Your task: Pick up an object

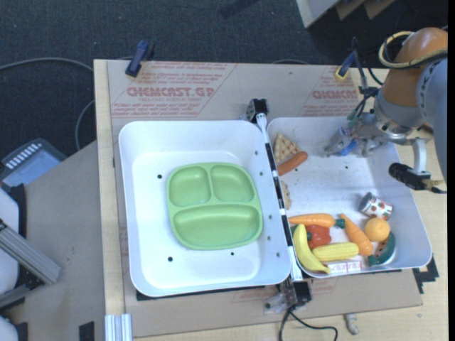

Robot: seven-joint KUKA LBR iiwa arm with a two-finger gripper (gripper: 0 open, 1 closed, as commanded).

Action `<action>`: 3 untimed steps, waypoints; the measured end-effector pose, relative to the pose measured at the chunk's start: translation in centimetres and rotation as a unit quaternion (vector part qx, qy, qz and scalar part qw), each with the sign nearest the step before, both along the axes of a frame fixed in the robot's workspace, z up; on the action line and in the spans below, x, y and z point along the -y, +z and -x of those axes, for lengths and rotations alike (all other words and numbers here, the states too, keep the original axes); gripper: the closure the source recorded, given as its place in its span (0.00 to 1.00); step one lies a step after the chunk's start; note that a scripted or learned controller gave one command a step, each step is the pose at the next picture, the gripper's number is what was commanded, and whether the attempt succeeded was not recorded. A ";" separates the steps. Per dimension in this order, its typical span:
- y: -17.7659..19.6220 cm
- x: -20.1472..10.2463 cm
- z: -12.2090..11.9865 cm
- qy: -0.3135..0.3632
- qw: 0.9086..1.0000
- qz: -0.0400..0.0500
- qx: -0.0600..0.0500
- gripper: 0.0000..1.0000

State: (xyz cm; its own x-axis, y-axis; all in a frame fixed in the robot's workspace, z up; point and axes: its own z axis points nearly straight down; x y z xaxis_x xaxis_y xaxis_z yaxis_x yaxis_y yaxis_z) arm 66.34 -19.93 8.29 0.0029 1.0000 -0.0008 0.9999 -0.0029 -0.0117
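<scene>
1. Your arm [416, 69] comes in from the right, its orange band up at the top right corner and the grey wrist angled down and leftward into the right bin [323, 183].
2. The tool [348, 144] sits low over the far part of that bin, near its back wall. You cannot tell from this view how far it is open, and nothing can be made out in its grip.
3. Just left of the tool you have a stretch of bare white bin floor, running forward toward the heap of toys.
4. Against the bin's left wall lie a waffle piece [285, 148] and, touching it on the near side, a sausage [292, 162].
5. The near end of the right bin is crowded: a banana [305, 249], a corn cob [335, 251], a long carrot [311, 219] with a red piece below it, a second carrot [355, 234], an orange [377, 229], a small can [375, 206] on its side and a dark green piece [384, 251] at the corner. Most of these touch one another, well apart from the tool.
6. The left bin [142, 204] holds a green divided plate [214, 205], lying flat near the middle with open floor all round.
7. Both bins rest on the cardboard-covered worktop [178, 87], clipped together along their shared edge.
</scene>
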 end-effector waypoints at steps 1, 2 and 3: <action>0.8 0.0 0.3 0.000 1.000 0.000 -0.007 1.00; 4.7 -0.6 -0.3 0.002 1.000 0.000 0.006 1.00; 11.5 -1.1 -0.4 0.002 1.000 0.001 0.008 1.00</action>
